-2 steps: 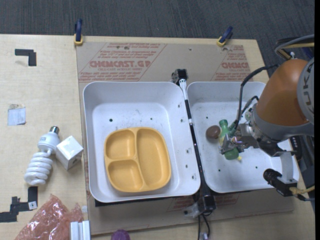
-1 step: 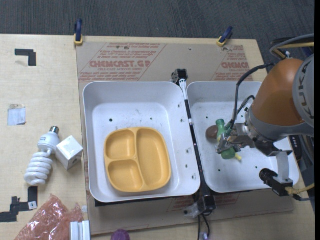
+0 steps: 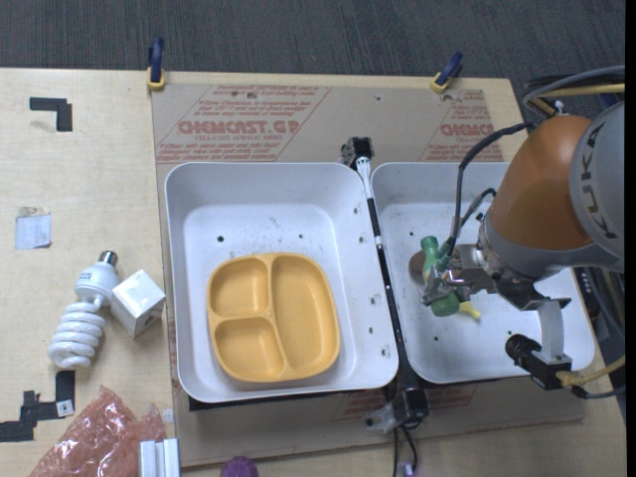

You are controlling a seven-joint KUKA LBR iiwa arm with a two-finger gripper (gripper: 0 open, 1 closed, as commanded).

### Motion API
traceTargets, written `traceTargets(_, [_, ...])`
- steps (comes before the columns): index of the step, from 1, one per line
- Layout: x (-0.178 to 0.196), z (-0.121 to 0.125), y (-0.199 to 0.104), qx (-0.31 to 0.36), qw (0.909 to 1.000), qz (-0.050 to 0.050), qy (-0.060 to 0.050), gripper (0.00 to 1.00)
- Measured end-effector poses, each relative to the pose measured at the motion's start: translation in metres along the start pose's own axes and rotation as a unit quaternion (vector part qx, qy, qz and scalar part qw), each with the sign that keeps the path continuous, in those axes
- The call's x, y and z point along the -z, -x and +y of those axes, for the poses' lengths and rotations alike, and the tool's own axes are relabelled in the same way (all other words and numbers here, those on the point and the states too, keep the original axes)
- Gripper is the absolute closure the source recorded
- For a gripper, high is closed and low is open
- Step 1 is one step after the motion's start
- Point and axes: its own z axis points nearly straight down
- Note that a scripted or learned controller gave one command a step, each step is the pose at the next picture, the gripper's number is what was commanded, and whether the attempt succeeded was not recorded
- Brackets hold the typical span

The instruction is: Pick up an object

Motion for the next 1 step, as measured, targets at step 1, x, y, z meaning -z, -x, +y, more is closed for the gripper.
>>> traceTargets(1, [0.0000, -0.0016, -0.0065, 0.000, 1.0000, 0.000, 0.000, 1.00])
